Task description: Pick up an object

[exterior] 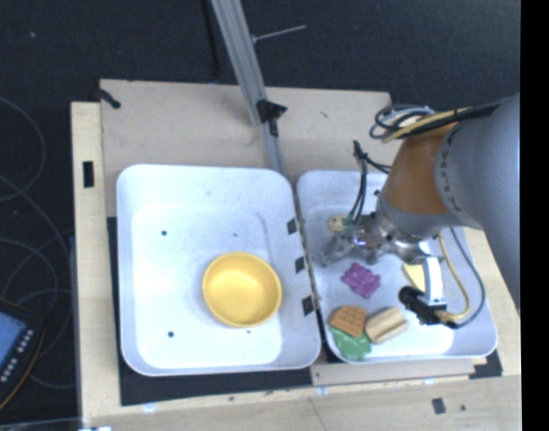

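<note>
Two shallow white bins side by side on a pale wooden bench [193,124]. Left white bin [157,205] with a round yellow plastic bowl [243,288] sitting toward its 5 o'clock corner, mouth up. Right white bin [472,335] holding the small clutter: a purple knobbly plastic block [360,280] near its centre; toward 6 o'clock a tan waffle-textured square piece [347,319] lying on a green rounded object [353,346]; touching the waffle piece on its 3 o'clock side, a beige bread-roll-shaped toy [386,324]; at 3 o'clock of the purple block, a yellow flat piece [418,276], mostly hidden behind a white bracket and black cable end.

Grey arm with orange band [418,173] reaching in from 3 o'clock, wrist low over the right bin's 12 o'clock half. Two-finger gripper [339,239] down near the bin's 9 o'clock wall, at 11 o'clock of the purple block and apart from it — too blurred and small to tell its state. Nothing seen between them.

A grey metal rail [240,48] slanting from 12 o'clock down to the seam between the bins.
</note>
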`<action>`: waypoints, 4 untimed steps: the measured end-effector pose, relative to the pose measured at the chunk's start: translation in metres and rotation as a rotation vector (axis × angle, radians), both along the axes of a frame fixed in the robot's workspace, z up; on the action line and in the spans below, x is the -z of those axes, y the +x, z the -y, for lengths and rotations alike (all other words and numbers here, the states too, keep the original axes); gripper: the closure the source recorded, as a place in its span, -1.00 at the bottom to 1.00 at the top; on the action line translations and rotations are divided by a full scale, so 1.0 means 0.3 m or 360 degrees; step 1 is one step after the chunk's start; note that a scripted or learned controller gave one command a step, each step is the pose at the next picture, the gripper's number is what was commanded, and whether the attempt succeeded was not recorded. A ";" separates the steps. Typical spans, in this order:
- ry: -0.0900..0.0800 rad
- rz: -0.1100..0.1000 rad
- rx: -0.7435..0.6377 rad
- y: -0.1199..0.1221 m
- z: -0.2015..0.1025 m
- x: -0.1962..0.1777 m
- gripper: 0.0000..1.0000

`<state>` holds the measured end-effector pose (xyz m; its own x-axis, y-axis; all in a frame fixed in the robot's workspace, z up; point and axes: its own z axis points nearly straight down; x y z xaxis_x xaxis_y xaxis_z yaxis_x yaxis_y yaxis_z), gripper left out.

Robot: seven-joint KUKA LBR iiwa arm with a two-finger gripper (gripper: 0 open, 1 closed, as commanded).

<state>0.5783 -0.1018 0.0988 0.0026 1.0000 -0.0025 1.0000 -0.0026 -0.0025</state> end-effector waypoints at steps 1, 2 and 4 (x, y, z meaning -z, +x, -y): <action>0.0003 0.0011 0.0010 0.006 0.000 -0.044 1.00; 0.0004 0.0013 0.0008 0.004 0.008 -0.190 1.00; 0.0001 0.0017 -0.0009 0.005 0.043 -0.595 1.00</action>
